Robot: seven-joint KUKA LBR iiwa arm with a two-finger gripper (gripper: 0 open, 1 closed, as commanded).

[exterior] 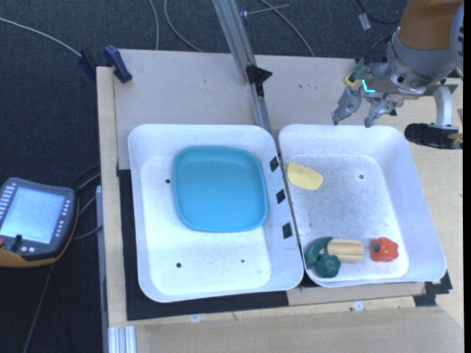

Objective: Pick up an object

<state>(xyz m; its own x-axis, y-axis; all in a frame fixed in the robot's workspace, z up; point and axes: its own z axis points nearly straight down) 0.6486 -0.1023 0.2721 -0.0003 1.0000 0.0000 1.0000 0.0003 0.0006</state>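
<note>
Nearest, along the front wall of the right bin (423,219), lie a green vegetable (322,258), a wooden block (345,250) and a red pepper (383,249); all look small, light, stiff; the block's flat sides suit me best; farther back, a yellow piece (304,176); my gripper (361,112) hovers beyond the far rim, spread, holding nothing.

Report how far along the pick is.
Done: nothing lifted. The yellow piece, green vegetable, wooden block and red pepper all lie in the right bin. In hand: the gripper hangs open above that bin's far rim. Left: descend, grasp, lift.
</note>
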